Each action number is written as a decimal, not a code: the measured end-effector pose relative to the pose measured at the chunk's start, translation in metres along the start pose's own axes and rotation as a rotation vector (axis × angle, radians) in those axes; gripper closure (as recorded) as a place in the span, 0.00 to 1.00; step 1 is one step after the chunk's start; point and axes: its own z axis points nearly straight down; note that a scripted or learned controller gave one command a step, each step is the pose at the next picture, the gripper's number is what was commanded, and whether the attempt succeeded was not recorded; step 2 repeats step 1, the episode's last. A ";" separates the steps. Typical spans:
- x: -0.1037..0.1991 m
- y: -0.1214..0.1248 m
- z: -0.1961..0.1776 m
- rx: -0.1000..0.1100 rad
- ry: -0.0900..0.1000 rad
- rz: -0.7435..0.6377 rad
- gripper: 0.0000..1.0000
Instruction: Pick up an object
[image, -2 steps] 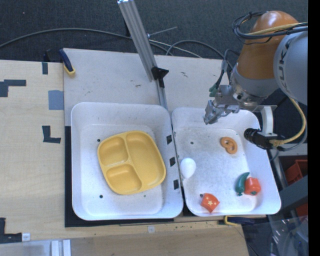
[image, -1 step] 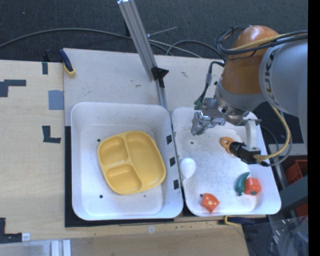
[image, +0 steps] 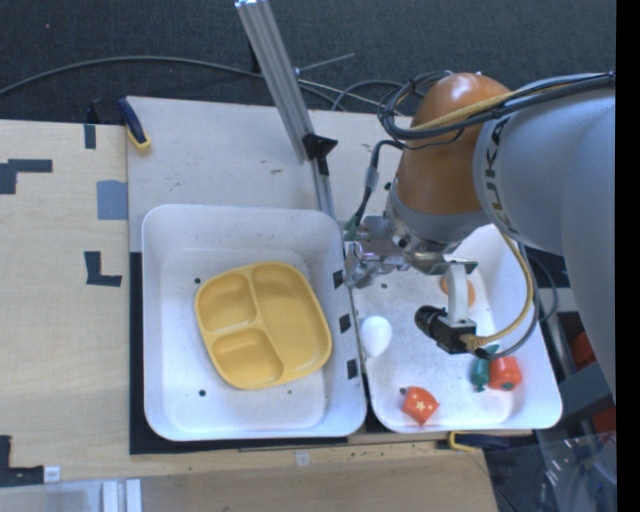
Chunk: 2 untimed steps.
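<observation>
From my seat I am looking down on the tabletop (image: 60, 300) with its two white bins side by side. The left bin (image: 170, 400) carries a yellow plate (image: 262, 322) with three compartments, lying flat near the bin's middle and turned a little askew to the walls. The right bin (image: 540, 400) carries the small things I could go for: a white egg-shaped ball (image: 375, 335) just beside the wall the two bins share, an orange block with pale spots (image: 420, 404) near the front edge, and a red and green piece (image: 497, 373) toward the front right corner, well apart from the ball. A curved orange and white thing (image: 458, 292) lies farther back in that bin, partly covered by the arm's hardware. The arm (image: 540, 160) comes in from the right, grey with its orange band (image: 450, 130) large in view, and bends down over the back of the right bin. The claw (image: 362, 262) sits at the dividing wall between the bins, above and behind the white ball; I cannot tell how it is set, because the wrist and cables crowd it from this angle. A black fitting (image: 443, 328) on the arm hangs over the bin floor, between the ball and the red and green piece. I see nothing lifted off the bin floor.
</observation>
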 end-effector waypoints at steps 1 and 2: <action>0.050 -0.031 0.015 0.001 0.000 0.001 1.00; 0.050 -0.031 0.015 0.001 0.000 0.001 1.00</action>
